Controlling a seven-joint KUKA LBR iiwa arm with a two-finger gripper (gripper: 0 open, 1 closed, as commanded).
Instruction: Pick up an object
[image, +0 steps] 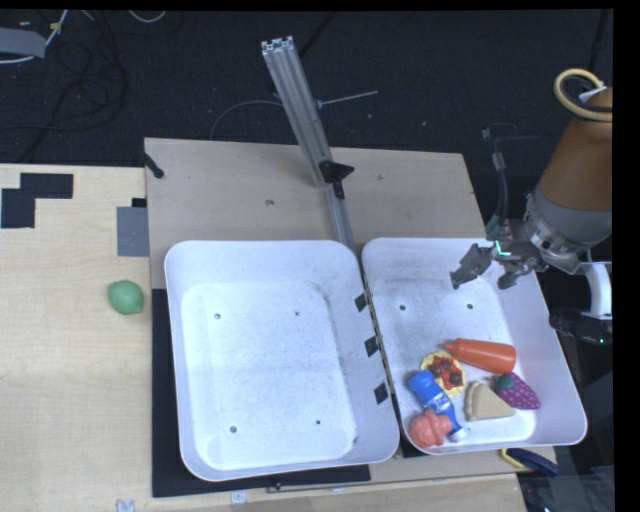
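The pincer (488, 268) hangs open and empty near the right bin's (400, 262) far edge; the toys (470, 385) at its near edge lie ungrasped, pickup not begun.

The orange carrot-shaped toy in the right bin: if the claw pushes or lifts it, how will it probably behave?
The orange carrot toy looks rounded and tapered, so it would probably roll or swing aside when pushed. Its surface looks smooth, so it may slip from a pinch. It lies against the yellow toy and near the purple grapes, so those might shift too.
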